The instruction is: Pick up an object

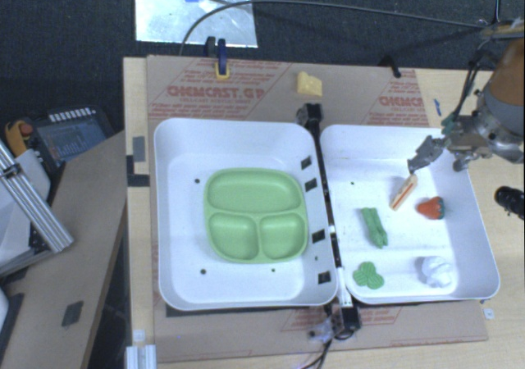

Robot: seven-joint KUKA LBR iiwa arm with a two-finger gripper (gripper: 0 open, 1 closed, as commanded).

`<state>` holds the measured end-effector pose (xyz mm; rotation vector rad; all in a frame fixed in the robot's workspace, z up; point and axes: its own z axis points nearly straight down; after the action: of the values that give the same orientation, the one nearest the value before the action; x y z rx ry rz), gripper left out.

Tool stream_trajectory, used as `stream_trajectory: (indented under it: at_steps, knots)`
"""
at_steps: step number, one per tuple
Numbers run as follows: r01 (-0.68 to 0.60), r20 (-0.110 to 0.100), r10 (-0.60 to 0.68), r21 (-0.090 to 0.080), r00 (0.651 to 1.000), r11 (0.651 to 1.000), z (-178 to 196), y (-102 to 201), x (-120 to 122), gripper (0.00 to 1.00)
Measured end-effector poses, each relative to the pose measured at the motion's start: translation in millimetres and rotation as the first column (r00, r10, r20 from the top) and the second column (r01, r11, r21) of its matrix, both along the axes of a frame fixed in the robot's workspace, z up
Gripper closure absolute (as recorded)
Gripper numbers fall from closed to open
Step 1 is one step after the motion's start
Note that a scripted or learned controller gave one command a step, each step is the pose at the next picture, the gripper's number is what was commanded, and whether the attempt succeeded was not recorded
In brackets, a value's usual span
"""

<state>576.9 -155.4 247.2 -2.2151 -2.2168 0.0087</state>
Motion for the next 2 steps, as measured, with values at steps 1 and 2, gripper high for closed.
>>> stream_trajectory:
  at_steps: [1,2]
  knots:
    - [-0.002,0.011,0.002,-0.002,1.0,1.0,5.9,0.3,2.2,0.0]
    - [-0.003,0.008,0.003,-0.001,1.0,1.0,-40.4,3.6,10.8,0.0]
